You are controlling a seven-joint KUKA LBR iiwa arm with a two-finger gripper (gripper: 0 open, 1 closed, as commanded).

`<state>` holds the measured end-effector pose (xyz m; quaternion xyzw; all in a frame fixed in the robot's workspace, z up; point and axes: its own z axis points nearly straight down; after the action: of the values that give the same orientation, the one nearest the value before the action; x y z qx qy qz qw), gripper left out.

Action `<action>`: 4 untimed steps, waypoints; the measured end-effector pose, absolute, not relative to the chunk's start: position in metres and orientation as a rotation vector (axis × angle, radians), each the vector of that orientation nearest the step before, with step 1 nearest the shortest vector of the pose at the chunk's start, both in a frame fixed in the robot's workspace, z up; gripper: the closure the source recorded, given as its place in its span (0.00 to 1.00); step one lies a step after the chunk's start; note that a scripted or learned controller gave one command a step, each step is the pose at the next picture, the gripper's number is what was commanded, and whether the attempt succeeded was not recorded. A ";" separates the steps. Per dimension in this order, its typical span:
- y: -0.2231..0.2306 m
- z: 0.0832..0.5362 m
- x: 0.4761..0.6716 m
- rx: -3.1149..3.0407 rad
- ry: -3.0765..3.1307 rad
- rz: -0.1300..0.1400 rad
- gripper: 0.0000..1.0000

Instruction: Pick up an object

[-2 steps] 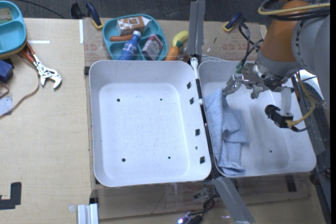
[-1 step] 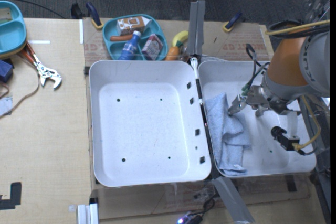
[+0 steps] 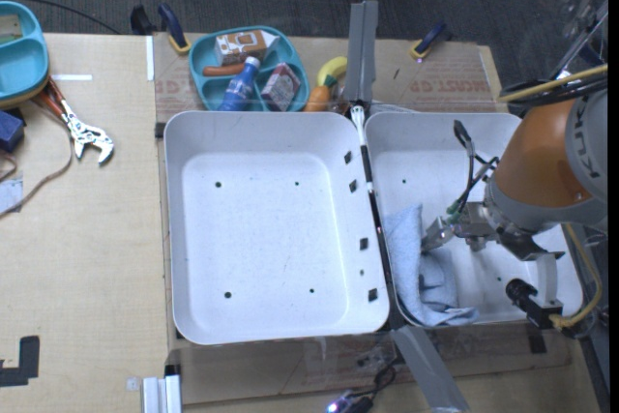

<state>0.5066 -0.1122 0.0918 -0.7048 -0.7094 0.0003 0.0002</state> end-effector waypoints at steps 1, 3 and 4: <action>-0.160 0.166 0.495 -2.249 -2.195 0.001 0.00; -0.098 0.093 0.553 -2.224 -2.222 -0.001 0.00; -0.095 0.093 0.591 -2.116 -2.325 0.000 0.00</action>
<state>0.5907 -0.0953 0.0929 -0.6731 -0.7395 0.0000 -0.0011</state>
